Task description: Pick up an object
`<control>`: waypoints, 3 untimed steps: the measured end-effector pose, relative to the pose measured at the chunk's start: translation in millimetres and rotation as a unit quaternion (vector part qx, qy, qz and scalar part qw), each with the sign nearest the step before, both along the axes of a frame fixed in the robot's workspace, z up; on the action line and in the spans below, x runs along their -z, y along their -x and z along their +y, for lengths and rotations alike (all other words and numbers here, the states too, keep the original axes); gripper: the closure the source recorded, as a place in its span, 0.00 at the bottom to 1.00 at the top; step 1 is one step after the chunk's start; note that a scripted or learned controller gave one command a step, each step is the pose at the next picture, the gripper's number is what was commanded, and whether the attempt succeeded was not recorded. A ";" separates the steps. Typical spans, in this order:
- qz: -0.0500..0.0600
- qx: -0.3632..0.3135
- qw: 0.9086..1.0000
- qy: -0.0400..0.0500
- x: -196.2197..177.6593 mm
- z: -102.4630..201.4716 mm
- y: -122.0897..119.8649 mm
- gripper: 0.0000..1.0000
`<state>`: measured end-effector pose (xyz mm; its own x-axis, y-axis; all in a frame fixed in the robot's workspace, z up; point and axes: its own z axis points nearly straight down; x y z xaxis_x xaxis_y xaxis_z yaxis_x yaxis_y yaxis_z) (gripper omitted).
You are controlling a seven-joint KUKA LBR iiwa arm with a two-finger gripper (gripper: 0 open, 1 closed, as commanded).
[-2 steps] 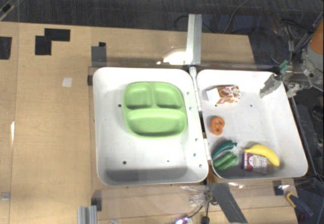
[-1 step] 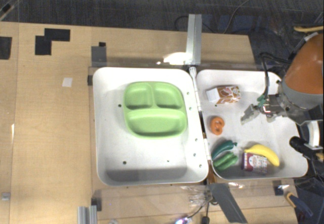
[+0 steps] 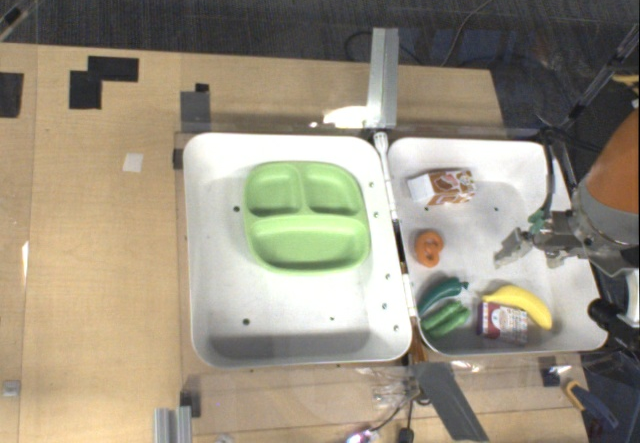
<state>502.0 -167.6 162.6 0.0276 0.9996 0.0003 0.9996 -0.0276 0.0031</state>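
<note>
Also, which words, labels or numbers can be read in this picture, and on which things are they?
No text can be read.
Carton: red and brown print, too blurred to read.
Can: dark red label, too small to read.
Green tray, banana, orange fruit: no markings visible.

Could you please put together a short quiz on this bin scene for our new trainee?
1. True or false: the green divided tray lies in the left bin.
2. Which item lies nearest the front right corner of the right bin? A) the small carton B) the banana C) the orange fruit
3. Fill in: the gripper hangs over the ____ bin.

Key: 1 true. 2 B; the banana lies beside a dark red packet, with green vegetables to the left of them. 3 right.
</note>
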 end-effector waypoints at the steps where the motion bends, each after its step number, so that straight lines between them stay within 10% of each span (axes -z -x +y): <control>1: -0.001 0.033 0.999 0.000 7.6 -19.4 13.4 0.00; 3: 0.000 0.020 1.000 0.000 61.9 -27.4 14.1 0.00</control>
<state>487.8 -195.0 100.7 0.0681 0.9977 -0.0001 0.9977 -0.0681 0.0028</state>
